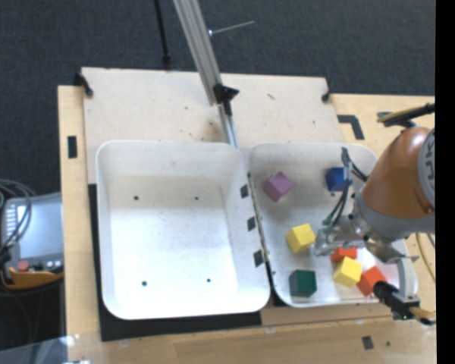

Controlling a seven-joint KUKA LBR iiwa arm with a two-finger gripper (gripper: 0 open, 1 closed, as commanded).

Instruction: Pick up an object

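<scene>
The desk (205,112) carries 2 shallow white bins side by side. Taking the right bin (288,158) as the landmark, the left bin (174,230) sits just beside it on its left, their rims touching along the middle.

Inside the right bin lie several small blocks. A purple block (277,186) rests in its upper left part. A blue block (336,178) lies in its upper right part, close to the arm. A yellow block (300,238) sits near the bin's middle, and a dark green block (302,283) lies at its lower edge, below that yellow one. A second yellow block (348,271) lies in the bin's lower right part, with an orange block (341,255) touching it from above and another orange block (372,279) just beside it on the right.

The grey arm with its orange band (398,180) reaches in over the right bin's right side. The gripper (335,243) hangs low over the bin's middle right, between the central yellow block and the upper orange block, very near both. Whether its parts are spread or pressed together I cannot tell, as the wrist and cables cover them, and no block can be seen pinched there.

A slanted metal rail (201,44) rises from behind the right bin's upper left corner.
</scene>
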